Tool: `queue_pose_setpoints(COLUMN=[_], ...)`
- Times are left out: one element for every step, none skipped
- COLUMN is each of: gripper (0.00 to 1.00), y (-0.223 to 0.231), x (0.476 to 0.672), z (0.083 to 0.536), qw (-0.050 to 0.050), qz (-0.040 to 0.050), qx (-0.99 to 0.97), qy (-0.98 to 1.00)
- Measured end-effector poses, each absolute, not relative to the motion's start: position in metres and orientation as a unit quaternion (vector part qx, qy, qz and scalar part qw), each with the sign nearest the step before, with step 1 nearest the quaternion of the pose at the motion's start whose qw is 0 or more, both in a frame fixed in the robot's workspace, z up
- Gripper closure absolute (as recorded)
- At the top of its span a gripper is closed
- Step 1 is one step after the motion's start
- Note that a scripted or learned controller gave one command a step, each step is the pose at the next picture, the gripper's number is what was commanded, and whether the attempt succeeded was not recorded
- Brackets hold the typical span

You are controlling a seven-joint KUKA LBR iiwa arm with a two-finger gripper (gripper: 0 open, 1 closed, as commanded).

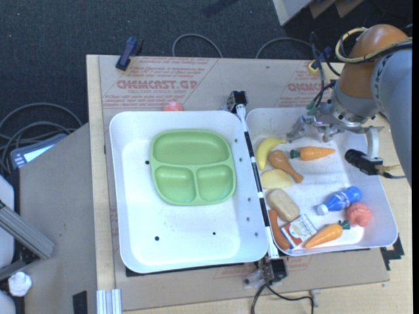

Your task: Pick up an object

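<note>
The carrot [314,152] lay in the right bin [386,205], near its far wall, just below my gripper [318,127]. It was the closest toy to the gripper, so I guessed it was my target. Nothing was picked up yet; every toy was lying in the bin. I could not tell if the jaws were spread or pinched, and I saw nothing between them. The grab and the lift were both left to do. The carrot's long side ran left to right, green top pointing left toward the banana [264,150], tip pointing right.
</note>
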State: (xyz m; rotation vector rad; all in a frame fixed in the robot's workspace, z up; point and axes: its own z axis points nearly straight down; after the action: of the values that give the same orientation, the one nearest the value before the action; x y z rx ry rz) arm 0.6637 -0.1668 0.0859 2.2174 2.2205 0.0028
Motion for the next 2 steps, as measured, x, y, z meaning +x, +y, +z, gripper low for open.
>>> queue_pose_setpoints(gripper=[0.0, 0.0], y=[-0.177, -0.214], x=[0.622, 0.576], z=[0.085, 0.084], qw=[0.0, -0.002], qz=[-0.0006, 0.0005], qx=[0.707, 0.707], qy=[0.707, 0.708])
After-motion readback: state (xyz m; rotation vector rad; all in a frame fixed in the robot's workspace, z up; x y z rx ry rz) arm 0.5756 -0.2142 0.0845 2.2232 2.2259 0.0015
